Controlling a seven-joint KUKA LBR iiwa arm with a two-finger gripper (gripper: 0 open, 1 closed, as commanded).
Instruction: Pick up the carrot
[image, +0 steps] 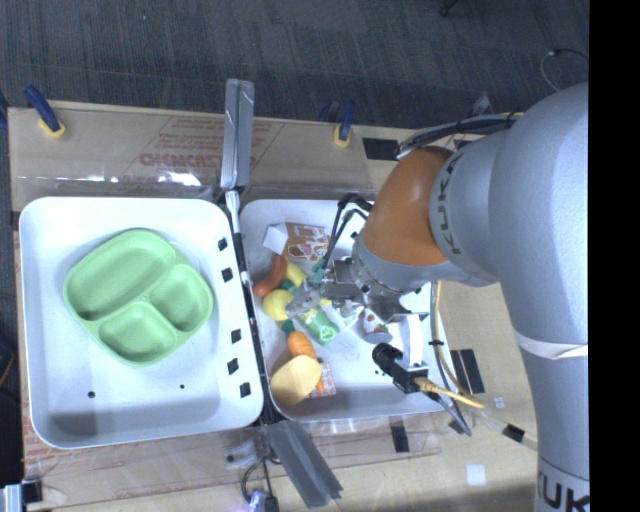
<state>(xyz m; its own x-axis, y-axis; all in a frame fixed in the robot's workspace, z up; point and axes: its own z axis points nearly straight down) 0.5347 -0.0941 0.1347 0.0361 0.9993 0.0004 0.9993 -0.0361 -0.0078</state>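
One gripper (318, 293) is hanging low over the clutter in the right bin (400, 400); its fingers are lying against a heap of small toys, and whether they are spread or pinched cannot be told. Nothing is visibly sitting between them. Just to the gripper's left one carrot (267, 281) is lying, orange, slanted, beside the bin's left wall. One yellow piece (277, 306) is touching the carrot on the near side, and one green-and-white carton (321, 327) is crowding in under the gripper. Nearer, one small orange ball (301, 344) is resting against one pale yellow fruit (296, 380). Farther off, one printed packet (305, 243) is lying flat. Two white bins are sitting side by side; the left bin (40, 300) is holding one green divided plate (138, 294) with three compartments.
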